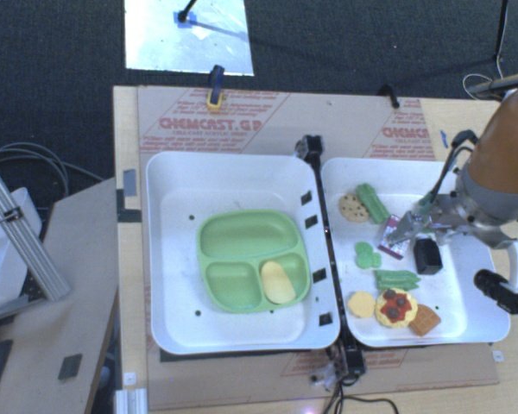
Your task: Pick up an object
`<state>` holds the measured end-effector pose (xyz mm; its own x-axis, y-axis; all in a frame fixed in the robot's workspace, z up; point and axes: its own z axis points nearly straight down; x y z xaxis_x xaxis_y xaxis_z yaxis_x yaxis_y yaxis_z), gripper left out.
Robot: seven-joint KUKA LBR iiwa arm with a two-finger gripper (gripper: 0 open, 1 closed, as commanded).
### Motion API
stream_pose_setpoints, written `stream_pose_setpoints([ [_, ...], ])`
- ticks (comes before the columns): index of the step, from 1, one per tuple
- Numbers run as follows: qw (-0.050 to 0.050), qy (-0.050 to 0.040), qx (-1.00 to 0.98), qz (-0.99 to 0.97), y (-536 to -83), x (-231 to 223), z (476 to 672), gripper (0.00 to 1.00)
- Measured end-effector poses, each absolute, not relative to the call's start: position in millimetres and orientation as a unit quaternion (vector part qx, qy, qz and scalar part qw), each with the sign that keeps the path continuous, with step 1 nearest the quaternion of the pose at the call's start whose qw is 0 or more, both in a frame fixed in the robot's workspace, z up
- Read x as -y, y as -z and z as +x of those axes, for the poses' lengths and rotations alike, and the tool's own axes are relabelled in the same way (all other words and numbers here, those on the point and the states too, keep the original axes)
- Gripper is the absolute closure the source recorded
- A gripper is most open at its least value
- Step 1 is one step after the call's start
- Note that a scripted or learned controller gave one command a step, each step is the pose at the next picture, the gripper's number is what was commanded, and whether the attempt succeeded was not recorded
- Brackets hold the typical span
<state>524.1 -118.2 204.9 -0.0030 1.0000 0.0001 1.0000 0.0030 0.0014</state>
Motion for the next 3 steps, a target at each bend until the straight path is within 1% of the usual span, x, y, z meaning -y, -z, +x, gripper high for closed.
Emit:
stream_pose_setpoints([
  [1, 0.002, 0.0000, -0.707, 0.707, -128, 170, 586.1, 0.00],
  [2, -0.002, 0.0012, -0.706, 0.708, -82, 181, 538.2, 0.00],
  [3, 0.002, -0.0010, -0.707, 0.707, -95, 181, 541.8, 1.00],
])
